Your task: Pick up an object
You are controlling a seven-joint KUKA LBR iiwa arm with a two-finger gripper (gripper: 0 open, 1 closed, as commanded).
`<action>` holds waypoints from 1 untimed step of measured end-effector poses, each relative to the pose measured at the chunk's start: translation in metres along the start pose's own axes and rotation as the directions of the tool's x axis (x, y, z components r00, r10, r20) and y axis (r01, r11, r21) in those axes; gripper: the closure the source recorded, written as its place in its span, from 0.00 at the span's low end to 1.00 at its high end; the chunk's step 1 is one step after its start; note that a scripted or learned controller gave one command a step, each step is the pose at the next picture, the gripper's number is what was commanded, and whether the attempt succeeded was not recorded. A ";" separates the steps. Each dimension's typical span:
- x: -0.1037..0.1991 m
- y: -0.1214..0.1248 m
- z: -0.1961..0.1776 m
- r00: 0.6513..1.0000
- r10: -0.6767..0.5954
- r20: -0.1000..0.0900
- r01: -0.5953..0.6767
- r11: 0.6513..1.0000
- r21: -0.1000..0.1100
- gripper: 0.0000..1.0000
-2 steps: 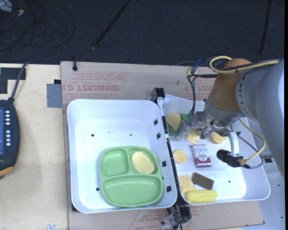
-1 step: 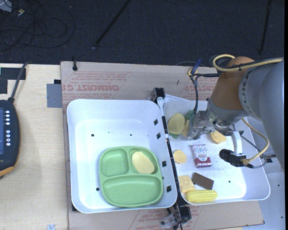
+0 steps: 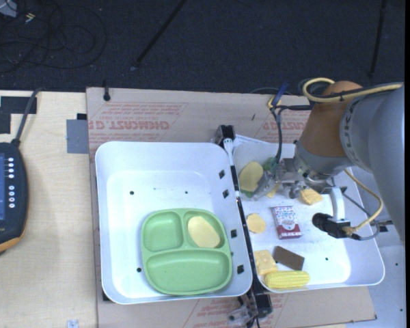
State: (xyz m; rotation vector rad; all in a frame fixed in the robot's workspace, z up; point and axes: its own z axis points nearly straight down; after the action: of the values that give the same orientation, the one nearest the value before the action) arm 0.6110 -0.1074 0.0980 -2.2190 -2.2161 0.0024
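Observation:
My gripper is low in the upper part of the right bin, just right of a yellow-green fruit. A small yellow piece lies just to its right, under the wrist. In front of it a red and white box lies beside a pale yellow chip. Near the bin's front edge are a yellow block, a brown block and a corn cob. Nothing shows as held.
The left bin holds a green divided plate with a yellow item in its upper right compartment. A black clip rail divides the bins. A tablet pendant lies at the far left.

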 end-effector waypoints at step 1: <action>0.014 -0.073 0.011 1.000 0.001 0.001 -0.001 1.000 -0.002 0.00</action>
State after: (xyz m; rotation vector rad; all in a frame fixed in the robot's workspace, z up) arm 0.5381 -0.0937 0.0879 -2.2219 -2.2165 0.0020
